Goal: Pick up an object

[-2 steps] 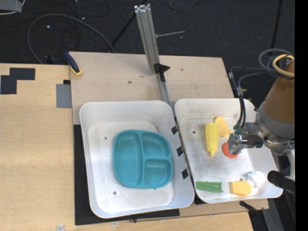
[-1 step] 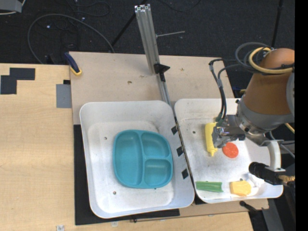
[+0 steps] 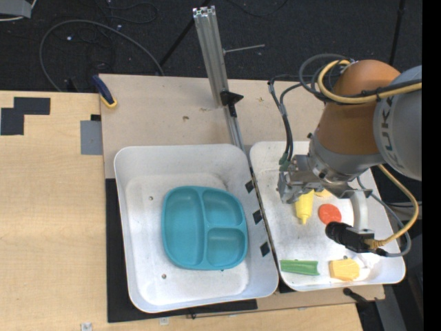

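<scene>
Where the claw (image 3: 298, 193) hangs, a yellow toy (image 3: 303, 207) lies.

One fixed camera looks down aslant on both bins (image 3: 138, 185)

**Colours on the desk**

Both bins, left (image 3: 131, 185) and right (image 3: 272, 219), are white. The divided plate (image 3: 204, 226) is teal. In the right bin, a yellow bottle (image 3: 302, 208), an orange-red piece (image 3: 329, 212), a green block (image 3: 299, 267) and a yellow block (image 3: 344, 269). The arm (image 3: 358, 116) is orange and grey. The desk (image 3: 48, 212) is pale wood with grey patches.
</scene>
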`<state>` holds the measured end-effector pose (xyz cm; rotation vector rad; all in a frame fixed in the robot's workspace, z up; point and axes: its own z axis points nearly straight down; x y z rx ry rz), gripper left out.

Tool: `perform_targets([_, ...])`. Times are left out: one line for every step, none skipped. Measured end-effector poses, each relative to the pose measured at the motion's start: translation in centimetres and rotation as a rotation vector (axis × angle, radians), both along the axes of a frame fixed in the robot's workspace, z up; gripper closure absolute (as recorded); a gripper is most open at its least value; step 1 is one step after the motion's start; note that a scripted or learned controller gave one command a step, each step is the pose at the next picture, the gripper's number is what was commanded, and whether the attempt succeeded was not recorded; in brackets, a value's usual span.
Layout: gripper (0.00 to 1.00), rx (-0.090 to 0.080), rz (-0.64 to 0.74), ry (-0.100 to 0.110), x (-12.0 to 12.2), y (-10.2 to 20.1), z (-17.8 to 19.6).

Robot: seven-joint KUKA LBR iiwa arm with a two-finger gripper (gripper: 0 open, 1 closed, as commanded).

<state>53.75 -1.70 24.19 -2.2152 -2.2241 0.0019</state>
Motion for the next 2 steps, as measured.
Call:
perform_targets([1.00, 0.000, 0.000, 0.000, 1.2, 5.1, -1.2])
perform_targets([1.00, -0.001, -0.001, -0.001, 2.7, 8.9, -1.4])
